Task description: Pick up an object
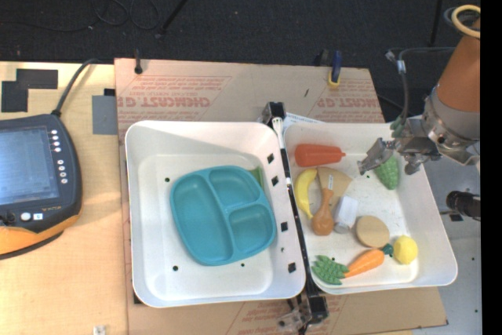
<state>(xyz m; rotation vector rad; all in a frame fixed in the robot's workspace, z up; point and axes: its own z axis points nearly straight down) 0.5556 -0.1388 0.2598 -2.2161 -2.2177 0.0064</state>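
- Green toy vegetable (pixel 387 172) sits at the upper right of the right bin (pixel 439 263), right under the gripper (pixel 390 153), so you can treat it as the likely target
- Gripper hangs over the bin's far right corner; one finger (pixel 373 157) juts left of the green piece, but you cannot tell whether the jaws are wide, narrow or closed on it
- Other candidates in the same bin: red-orange toy sausage (pixel 318 154), banana (pixel 304 191), wooden spoon (pixel 324 214), tan round piece (pixel 372 231), carrot (pixel 362 263), lemon (pixel 405 249), small white block (pixel 346 209)
- Left bin (pixel 141 169) holds a teal divided tray (pixel 222 213), well apart from the gripper
- Risk: green piece lies close to the bin wall, so a finger could land on the rim and the grasp miss
- Risk: smooth, tapered toy may squirt out sideways if the jaws close off-centre
- Risk: you may lift with nothing held, so check for the toy between the fingers before counting success
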